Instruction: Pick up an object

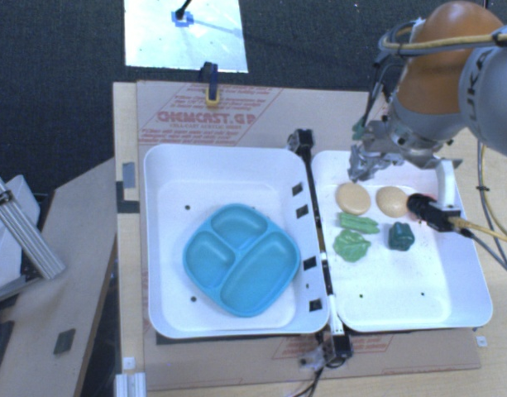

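Note:
My gripper [362, 169] hangs over the far part of the right bin [402, 304], just above and behind a tan round piece [352, 198]. A second tan round piece [391, 200] lies to its right. In front of them lie a light green pod-shaped item [357, 222], a green leafy item [351, 245] and a dark teal lump [400, 236]. Nothing shows between the fingers.
The left bin [170, 180] holds a blue divided plate [241, 259]. A black divider clip strip [311, 222] runs between the two bins. Cardboard [212, 114] lies under both bins. The near half of the right bin is bare white floor.

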Tool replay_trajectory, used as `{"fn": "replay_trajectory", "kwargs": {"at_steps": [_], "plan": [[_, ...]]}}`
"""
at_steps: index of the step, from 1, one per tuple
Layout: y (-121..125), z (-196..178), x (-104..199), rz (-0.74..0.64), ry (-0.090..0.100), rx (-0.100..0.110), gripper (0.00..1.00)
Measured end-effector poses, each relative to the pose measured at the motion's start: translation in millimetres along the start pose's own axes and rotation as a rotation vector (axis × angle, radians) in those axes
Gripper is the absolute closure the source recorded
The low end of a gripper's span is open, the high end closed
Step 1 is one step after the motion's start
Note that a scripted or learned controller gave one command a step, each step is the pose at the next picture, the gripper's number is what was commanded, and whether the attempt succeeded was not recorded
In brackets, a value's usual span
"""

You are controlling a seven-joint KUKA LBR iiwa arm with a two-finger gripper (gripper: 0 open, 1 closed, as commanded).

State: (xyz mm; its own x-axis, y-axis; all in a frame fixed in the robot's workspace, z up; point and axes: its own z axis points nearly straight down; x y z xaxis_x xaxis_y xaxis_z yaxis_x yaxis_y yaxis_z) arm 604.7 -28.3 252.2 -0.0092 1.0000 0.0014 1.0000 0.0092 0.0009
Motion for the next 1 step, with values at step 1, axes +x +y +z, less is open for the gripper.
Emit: {"fn": "replay_trajectory", "kwargs": {"at_steps": [1], "plan": [[-12.8,19.1,53.3,-0.001,0.001,0.001,1.0]]}}
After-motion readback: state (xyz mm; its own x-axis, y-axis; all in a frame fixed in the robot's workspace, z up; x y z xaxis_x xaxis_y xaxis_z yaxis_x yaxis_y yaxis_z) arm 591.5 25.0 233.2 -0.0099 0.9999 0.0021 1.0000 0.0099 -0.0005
